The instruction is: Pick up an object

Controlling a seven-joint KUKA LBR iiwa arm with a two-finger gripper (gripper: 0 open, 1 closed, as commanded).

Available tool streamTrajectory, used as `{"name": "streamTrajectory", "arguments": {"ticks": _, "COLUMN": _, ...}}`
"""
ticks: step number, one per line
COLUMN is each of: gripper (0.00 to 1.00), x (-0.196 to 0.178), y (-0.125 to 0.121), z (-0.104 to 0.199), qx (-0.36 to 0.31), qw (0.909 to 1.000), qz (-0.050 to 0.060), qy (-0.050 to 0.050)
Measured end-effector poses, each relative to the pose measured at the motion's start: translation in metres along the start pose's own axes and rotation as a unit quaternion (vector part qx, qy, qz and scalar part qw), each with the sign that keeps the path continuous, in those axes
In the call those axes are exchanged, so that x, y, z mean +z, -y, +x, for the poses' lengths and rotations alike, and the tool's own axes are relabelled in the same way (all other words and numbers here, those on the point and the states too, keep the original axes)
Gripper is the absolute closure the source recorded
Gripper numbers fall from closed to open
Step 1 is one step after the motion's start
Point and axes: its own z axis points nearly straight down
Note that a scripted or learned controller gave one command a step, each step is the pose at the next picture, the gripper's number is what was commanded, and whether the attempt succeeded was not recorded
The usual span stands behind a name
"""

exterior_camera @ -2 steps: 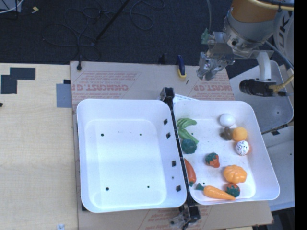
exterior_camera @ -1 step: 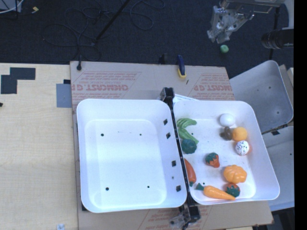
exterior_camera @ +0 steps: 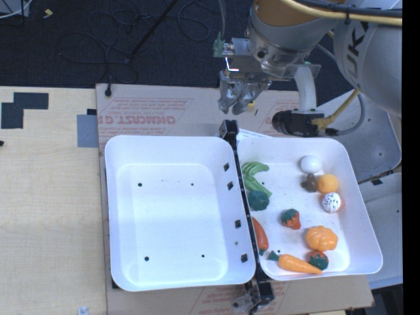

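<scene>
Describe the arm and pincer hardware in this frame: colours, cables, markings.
The arm is grey with rounded housings, an orange band above the wrist and part of a dark letter marking on its side. A yellowish cable runs across it. The pincer is a grey metal assembly, with a small green circuit board mounted beside the wrist.

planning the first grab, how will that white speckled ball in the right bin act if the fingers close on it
The speckled ball looks round and smooth, so it may squirt out of a pinch or roll off across the flat bin floor. It sits close by the orange ball, which would probably get nudged too. It looks like a small toy, so likely light.
</scene>
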Motion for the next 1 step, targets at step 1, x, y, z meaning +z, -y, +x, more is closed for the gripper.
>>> {"name": "streamTrajectory", "arguments": {"ticks": 1, "gripper": 1.00, "x": -0.0475, "y": -0.0248, "z": 0.0263, "qx": 0.003, "qw": 1.0000, "qz": -0.007, "qy": 0.000}}
